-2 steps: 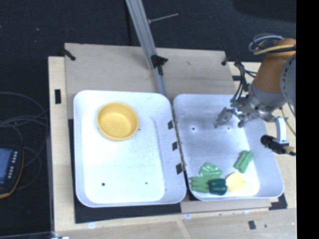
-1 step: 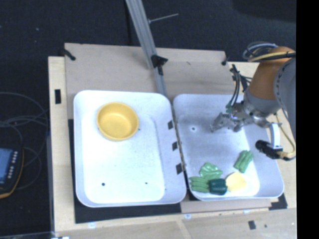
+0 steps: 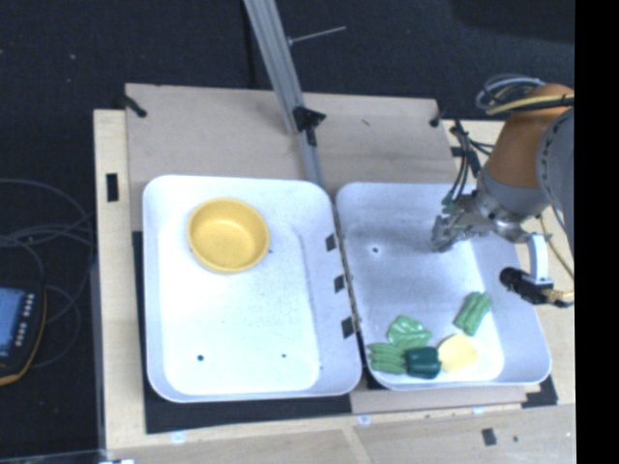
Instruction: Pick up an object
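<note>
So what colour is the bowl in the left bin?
Yellow; the bowl shows plainly in the camera view.

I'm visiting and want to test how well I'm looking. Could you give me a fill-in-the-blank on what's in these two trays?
1. The yellow bowl sits in the ____ bin.
2. The green pieces lie in the right bin, along its ____ edge.
3. The hand hovers over the ____ bin.

Missing words: left; near (bottom); right

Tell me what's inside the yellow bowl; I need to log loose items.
The yellow bowl in the left bin shows only its own yellow inner surface, with nothing lying in it. Whatever sits under it is covered.
</note>
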Robot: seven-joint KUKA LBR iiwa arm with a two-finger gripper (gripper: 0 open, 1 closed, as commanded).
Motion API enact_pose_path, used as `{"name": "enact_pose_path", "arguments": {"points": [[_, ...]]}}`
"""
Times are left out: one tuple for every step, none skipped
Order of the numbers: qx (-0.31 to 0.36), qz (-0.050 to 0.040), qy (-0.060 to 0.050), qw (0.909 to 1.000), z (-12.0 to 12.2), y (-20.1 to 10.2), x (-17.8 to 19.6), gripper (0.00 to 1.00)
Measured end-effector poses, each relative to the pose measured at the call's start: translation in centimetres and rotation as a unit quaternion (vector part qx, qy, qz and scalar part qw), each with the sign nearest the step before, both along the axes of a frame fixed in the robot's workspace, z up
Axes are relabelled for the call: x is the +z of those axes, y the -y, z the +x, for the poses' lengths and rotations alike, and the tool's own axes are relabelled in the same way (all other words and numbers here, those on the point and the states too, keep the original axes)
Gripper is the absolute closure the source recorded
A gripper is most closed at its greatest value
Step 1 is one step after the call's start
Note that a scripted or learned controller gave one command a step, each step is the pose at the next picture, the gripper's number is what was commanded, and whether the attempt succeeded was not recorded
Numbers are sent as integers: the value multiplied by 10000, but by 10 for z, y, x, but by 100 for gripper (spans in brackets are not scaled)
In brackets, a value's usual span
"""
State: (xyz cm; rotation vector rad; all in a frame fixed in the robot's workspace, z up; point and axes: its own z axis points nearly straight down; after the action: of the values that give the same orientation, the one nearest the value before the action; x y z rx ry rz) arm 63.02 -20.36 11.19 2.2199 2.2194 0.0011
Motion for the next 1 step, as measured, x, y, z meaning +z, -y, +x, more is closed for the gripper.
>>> {"name": "enact_pose_path", "arguments": {"points": [[0, 0, 11, 10000, 4, 6, 45, 100]]}}
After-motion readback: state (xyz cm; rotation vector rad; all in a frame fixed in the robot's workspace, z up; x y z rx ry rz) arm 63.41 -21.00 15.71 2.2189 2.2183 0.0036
